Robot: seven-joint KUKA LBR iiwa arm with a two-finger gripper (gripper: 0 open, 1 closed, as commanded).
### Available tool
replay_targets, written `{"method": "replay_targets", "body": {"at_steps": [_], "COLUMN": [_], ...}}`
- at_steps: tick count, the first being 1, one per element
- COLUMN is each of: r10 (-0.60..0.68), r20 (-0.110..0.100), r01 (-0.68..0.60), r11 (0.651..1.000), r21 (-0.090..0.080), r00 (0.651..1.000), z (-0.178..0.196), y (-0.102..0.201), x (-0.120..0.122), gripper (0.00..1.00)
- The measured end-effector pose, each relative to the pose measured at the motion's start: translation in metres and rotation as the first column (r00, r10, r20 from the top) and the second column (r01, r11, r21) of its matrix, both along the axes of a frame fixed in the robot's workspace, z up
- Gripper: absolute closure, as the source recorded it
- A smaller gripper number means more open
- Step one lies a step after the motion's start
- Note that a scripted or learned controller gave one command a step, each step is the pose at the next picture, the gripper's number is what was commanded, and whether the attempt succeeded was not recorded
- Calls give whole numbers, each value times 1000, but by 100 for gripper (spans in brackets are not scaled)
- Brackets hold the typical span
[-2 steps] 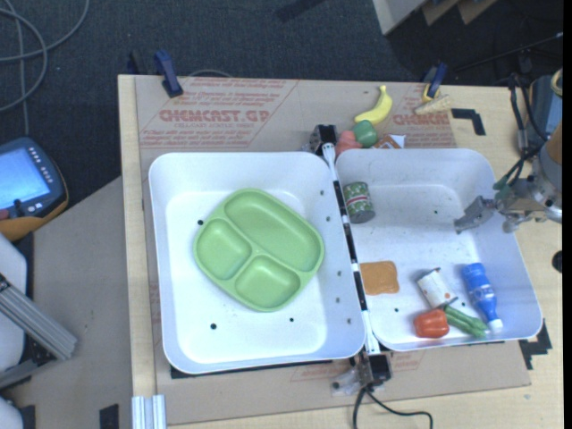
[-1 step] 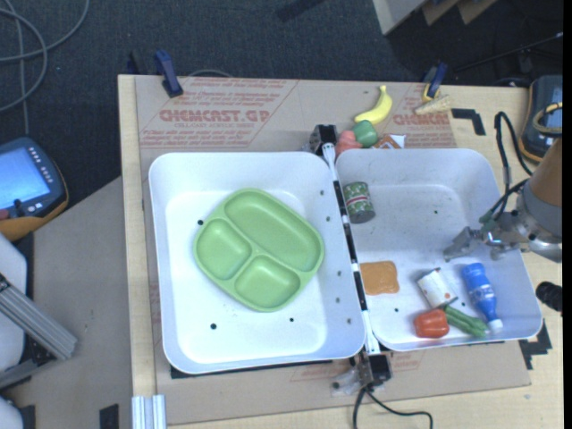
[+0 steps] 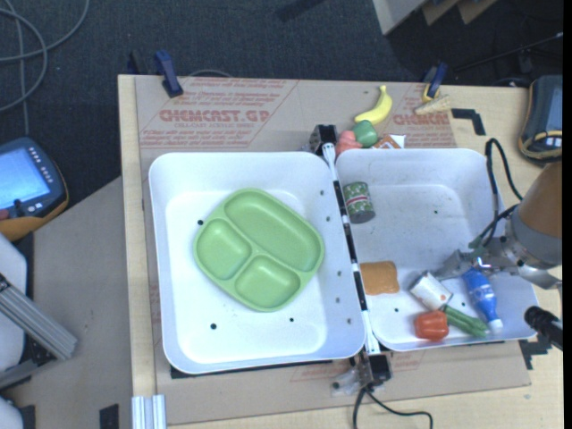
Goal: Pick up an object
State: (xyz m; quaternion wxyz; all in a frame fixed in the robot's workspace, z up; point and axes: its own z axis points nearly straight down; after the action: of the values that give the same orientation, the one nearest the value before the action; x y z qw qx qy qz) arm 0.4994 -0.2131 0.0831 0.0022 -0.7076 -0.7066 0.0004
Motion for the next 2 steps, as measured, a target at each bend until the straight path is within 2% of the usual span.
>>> {"method": "replay_targets", "body": {"at_steps": [1, 2], "r10": [0, 7], "r20": [6, 12], "r01": [0, -7], "r11": [1000, 1000], "r21": [-4, -5], "r00": [1000, 1000], "z": [12, 78], "y": [-1, 54], "x": [2, 43], "gripper": [100, 100]}}
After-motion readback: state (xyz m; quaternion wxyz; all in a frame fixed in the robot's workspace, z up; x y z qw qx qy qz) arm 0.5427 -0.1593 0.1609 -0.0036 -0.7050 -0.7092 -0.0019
